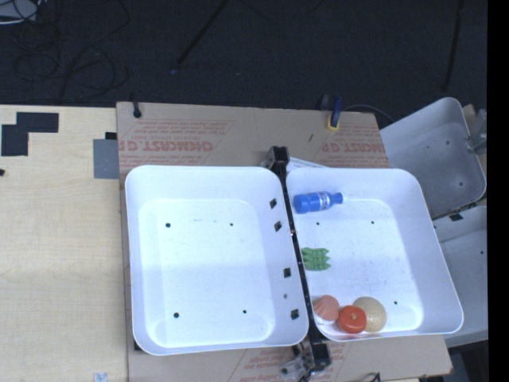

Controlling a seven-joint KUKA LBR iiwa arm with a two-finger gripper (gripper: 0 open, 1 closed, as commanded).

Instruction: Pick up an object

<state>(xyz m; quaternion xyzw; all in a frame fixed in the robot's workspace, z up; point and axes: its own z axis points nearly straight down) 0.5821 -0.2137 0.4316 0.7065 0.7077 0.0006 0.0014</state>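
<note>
The right bin [413,237] holds several small objects. A blue bottle [316,201] lies on its side near the bin's far left corner. A green, ridged item [316,259] rests against the left wall about midway. In the near left corner a pink round piece [325,307], a red round piece [351,319] and a tan round piece [371,312] sit close together, touching.
The left bin [151,213] sits beside the right one, joined by a black divider strip [288,245]. Both rest on a cardboard sheet [207,138] over a wooden bench. A grey metal plate [437,146] stands at the right edge.
</note>
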